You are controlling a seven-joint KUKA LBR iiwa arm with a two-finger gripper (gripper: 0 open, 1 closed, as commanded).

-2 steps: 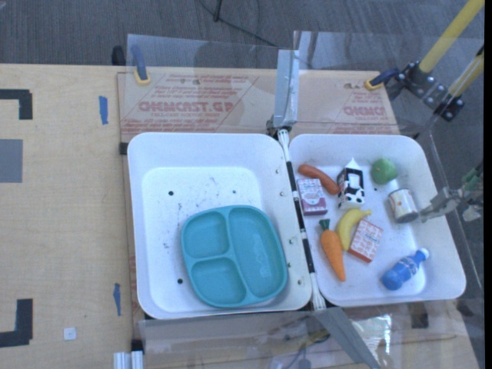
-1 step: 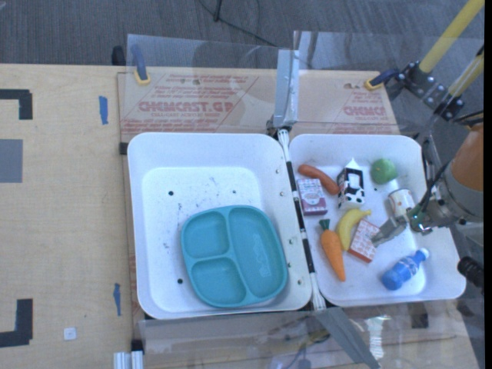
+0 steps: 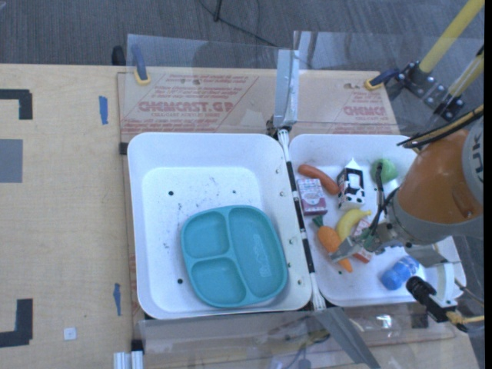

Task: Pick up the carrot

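Now | step: tool (image 3: 355,246) reaching beside stubby orange plastic carrot (image 3: 329,239), grip state unclear | next: closing squarely on it

At the right edge of the frame, a rounded orange band (image 3: 438,187) is seen above a grey wrist (image 3: 419,229). A small metallic end effector (image 3: 355,246) is carried below, with dark cables (image 3: 442,133) running above.

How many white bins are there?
2. The left bin holds a teal plate. The right bin holds the toys, with the gripper reaching in.
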